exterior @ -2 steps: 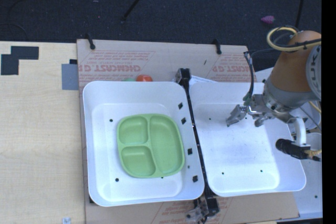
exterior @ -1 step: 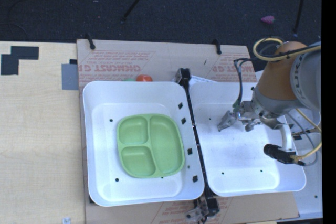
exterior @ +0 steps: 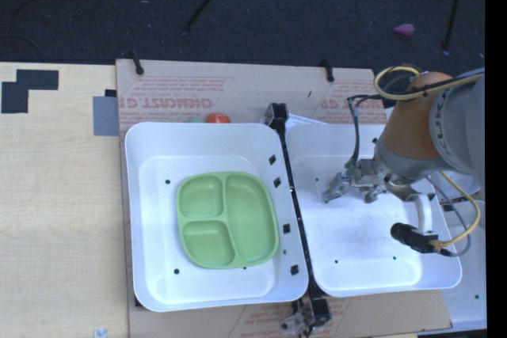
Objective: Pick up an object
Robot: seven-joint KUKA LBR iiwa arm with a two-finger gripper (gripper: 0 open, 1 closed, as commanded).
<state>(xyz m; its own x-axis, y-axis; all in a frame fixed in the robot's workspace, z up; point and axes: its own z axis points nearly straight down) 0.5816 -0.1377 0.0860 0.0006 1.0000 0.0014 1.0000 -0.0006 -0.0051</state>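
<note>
Hand (exterior: pixel 339 187) hangs low over the right bin (exterior: pixel 372 269), near its left-centre floor; whether it is open or closed, I cannot tell, and nothing shows in its grip. Left bin (exterior: pixel 150 146) holds a green tray (exterior: pixel 226 218) with three compartments, lying flat, well apart from the hand.

A grey KUKA arm (exterior: pixel 458 123) with an orange wrist band (exterior: pixel 408 127), looped yellow cables (exterior: pixel 396 81) and a metallic two-finger gripper (exterior: pixel 337 190), above the right bin (exterior: pixel 372 265).
</note>
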